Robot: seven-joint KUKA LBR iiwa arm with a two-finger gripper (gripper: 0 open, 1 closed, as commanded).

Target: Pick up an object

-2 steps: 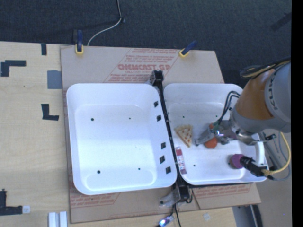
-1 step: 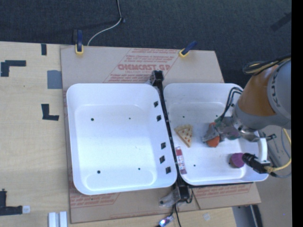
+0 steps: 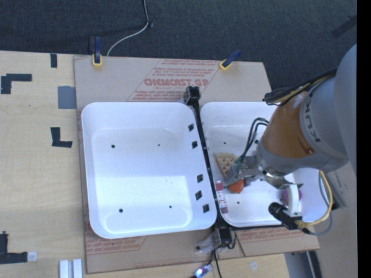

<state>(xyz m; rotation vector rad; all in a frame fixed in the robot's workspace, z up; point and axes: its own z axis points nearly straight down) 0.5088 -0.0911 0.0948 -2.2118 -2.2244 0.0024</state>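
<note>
Down in the right shallow white plastic bin, pincer sits low by the divider; small orange-red object right under it, touching a tan waffle-patterned piece; can't tell the grip state tbh.

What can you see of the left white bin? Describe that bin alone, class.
The left bin is a shallow white tray, plastic by its look, with rounded corners and a raised rim. Four small dark dots mark its floor. It lies flat on a brown cardboard sheet, and its right edge meets the black divider shared with the right bin.
</note>
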